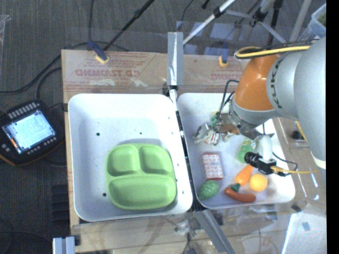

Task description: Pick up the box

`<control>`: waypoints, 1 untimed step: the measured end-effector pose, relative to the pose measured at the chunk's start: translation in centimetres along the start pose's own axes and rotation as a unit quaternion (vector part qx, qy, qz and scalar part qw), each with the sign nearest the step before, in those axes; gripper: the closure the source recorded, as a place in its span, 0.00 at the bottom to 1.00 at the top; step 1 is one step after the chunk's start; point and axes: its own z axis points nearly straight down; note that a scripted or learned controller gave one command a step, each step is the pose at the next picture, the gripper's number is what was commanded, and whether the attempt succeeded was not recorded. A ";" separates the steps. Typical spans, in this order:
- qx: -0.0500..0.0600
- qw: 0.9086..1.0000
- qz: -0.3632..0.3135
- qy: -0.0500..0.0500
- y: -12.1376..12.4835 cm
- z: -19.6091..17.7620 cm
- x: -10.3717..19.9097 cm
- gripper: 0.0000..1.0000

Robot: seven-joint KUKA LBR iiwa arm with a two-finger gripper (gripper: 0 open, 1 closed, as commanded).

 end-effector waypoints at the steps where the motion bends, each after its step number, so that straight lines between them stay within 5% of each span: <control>1: -0.009 0.999 -0.044 -0.003 -6.7 1.6 0.7 0.00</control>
